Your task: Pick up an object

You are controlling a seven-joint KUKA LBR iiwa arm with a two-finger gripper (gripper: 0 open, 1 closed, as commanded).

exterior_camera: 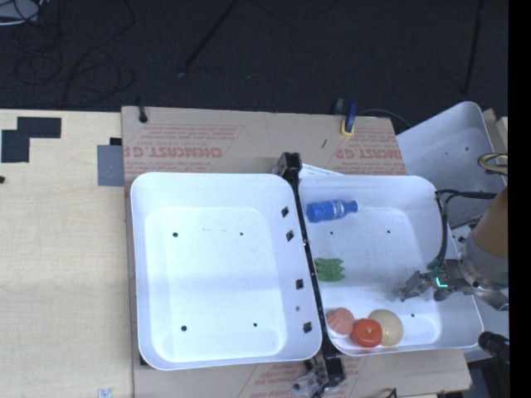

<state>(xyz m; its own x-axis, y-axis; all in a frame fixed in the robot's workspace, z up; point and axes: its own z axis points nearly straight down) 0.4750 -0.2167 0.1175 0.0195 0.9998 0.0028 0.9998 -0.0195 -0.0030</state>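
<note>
The right bin [415,191] holds a blue bottle [332,211] lying on its side near the far left corner. A small green object [328,269] lies by the bin's left wall. In the near left corner sit a pink object [339,320], a red round object [367,332] and a beige round object [387,326], close together. My gripper [417,288] is low over the right side of this bin, right of and slightly beyond the beige object and apart from it. I see nothing held in it.
The left bin [149,222] lies beside the right one, parted from it by a black divider [300,255]. Both rest on cardboard [207,143]. The arm's orange band [498,226] enters at the right edge. A yellow-and-blue clamp [348,119] stands behind the bins.
</note>
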